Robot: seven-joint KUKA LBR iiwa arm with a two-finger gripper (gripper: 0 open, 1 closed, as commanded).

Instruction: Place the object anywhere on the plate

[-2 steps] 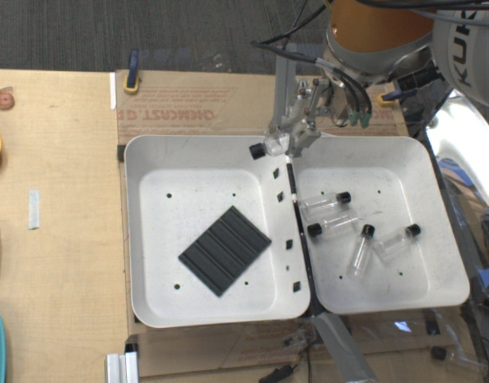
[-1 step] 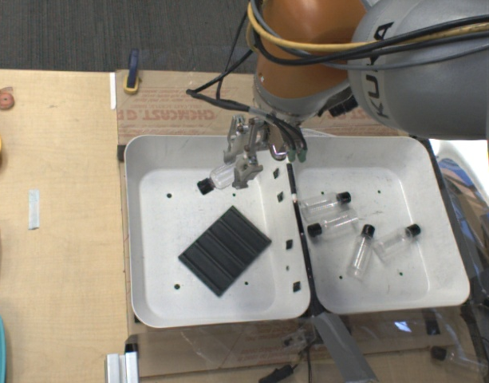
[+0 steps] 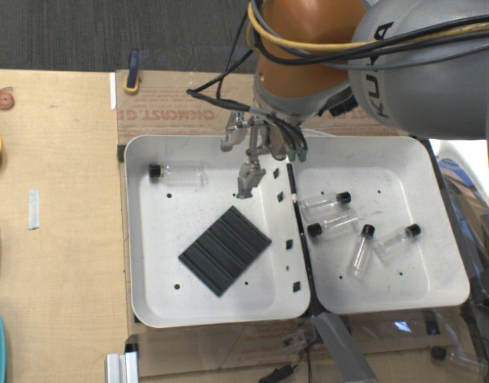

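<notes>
A clear plastic vial with a black cap (image 3: 176, 174) lies on its side near the far left corner of the left shallow white bin (image 3: 148, 294), cap toward the left wall, touching nothing else. Nearer the camera in the same bin lies the flat black ribbed rectangular plate (image 3: 225, 250), turned so its corners point diamond-wise; it is well apart from the vial.

Between the two and to the right, the metal two-finger gripper (image 3: 247, 188) hangs over the far right part of the left bin, just above the plate's upper corner and beside the divider where the bins meet. Nothing can be seen between its tips; whether they are spread or pressed together cannot be told from this angle, since the metal parts overlap.

The grey arm with its orange band (image 3: 312, 30) reaches in from the right and far side, the rounded orange section bulking over the bins' far rim and the wrist pointing steeply down. Black and yellow cables (image 3: 264, 22) loop around the orange section and trail off along the arm.

The right shallow white bin (image 3: 435, 294) holds four more clear black-capped vials (image 3: 360, 230), scattered on their sides in the middle: two near the divider lying roughly parallel, two further right, one of them tilted against another.

The bins rest on brown cardboard (image 3: 172, 110) with red printing, and a pale wooden bench top (image 3: 53, 174) lies to the left.
</notes>
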